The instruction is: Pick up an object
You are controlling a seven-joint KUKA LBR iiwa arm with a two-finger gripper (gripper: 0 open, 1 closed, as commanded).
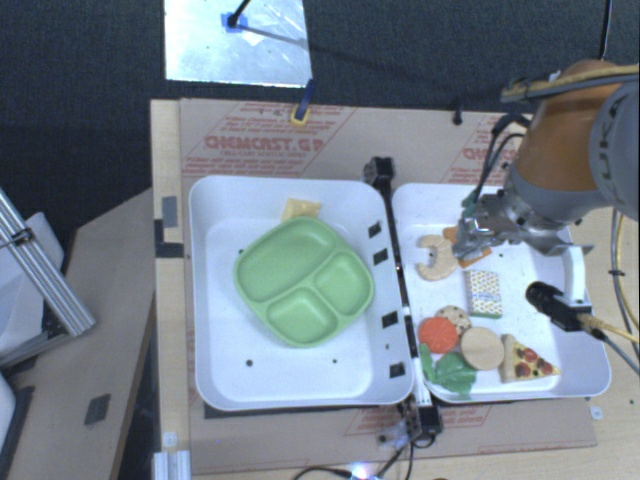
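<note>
The left bin (215, 298) holds a green divided plate (303, 281) and a yellow scrap (299, 208) at its far side. The right bin (585, 373) holds toy food: a croissant (437, 256), checked box (485, 293), pizza slice (524, 359), cookie (481, 348), tomato (437, 333). The claw (470, 236) hovers by the croissant; its grip cannot be told.

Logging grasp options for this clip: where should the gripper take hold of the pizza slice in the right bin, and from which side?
Probably straight from above, across the pizza slice at mid-length, fingers closing on its two long edges. It lies flat on the bin floor, with the round cracker against its left side, so the narrower outer half looks easier.
</note>
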